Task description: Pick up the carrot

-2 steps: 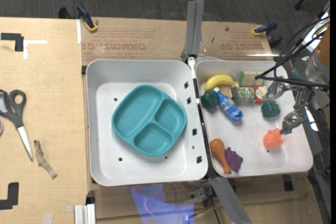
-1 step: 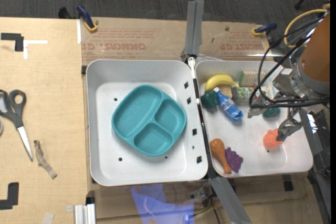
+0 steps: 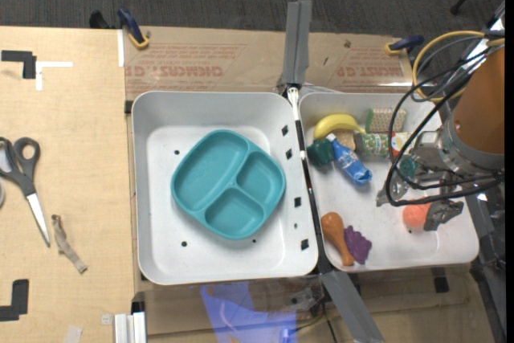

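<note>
Camera view: tapered matte-orange carrot (image 3: 336,237) lies left of the gripper (image 3: 434,214); can't tell its fingers' state.

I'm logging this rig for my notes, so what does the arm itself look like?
The arm shows a rounded orange section over a grey wrist, looped with black and yellow cables. Its gripper is dark grey metal with thin black wires.
</note>
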Controlling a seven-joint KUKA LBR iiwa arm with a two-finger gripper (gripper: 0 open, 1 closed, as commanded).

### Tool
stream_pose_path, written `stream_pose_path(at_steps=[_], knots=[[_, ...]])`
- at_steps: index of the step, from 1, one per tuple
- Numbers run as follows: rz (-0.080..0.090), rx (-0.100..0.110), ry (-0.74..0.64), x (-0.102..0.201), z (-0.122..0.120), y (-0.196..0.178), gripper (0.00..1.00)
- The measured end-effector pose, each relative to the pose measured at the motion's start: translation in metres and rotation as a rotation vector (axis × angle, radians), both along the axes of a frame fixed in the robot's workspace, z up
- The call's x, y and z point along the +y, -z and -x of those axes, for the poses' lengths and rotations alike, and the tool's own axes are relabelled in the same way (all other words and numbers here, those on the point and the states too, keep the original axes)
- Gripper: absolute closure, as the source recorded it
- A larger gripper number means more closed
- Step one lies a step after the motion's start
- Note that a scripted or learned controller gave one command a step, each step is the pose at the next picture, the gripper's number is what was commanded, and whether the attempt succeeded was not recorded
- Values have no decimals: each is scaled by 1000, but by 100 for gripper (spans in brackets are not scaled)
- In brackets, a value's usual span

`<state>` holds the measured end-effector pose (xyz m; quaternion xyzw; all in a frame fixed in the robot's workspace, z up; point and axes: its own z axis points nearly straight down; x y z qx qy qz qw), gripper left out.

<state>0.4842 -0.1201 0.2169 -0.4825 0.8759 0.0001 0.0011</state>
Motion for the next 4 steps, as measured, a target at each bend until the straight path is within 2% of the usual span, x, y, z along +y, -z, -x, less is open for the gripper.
stream_pose_path(at_steps=[1,2,3,4], knots=[[-1,-2,298,-101,-17,5,0],[-1,0,210,-58,-5,125,0],[-2,-2,202,12,-48,125,0],[-1,1,211,25,-18,125,0]])
